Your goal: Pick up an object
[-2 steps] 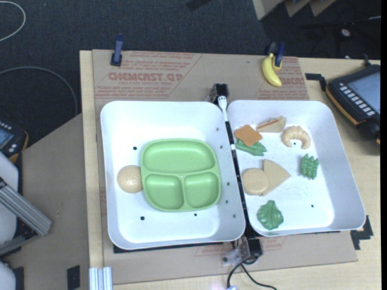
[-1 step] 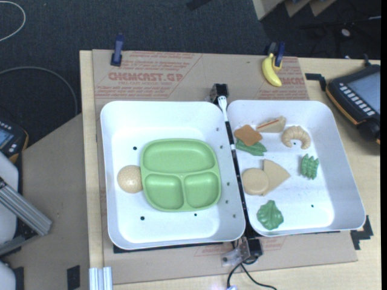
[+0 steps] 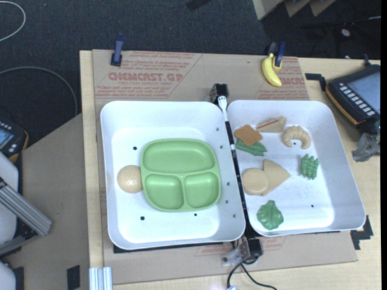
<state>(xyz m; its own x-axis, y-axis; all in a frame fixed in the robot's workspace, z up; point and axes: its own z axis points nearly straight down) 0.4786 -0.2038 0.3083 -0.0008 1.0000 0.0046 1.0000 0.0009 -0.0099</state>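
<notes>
We see 2 white bins so food can move across. The right bin [image 3: 338, 162] holds toy food like a croissant [image 3: 296, 136], ready to pick. We cannot tell how the gripper stands.

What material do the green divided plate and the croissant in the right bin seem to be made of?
Green divided plate: probably moulded plastic, smooth with a matte sheen and rounded compartment edges. Croissant: likely toy plastic or rubber, with an even tan colour and a faint gloss; the picture leaves this uncertain.
</notes>
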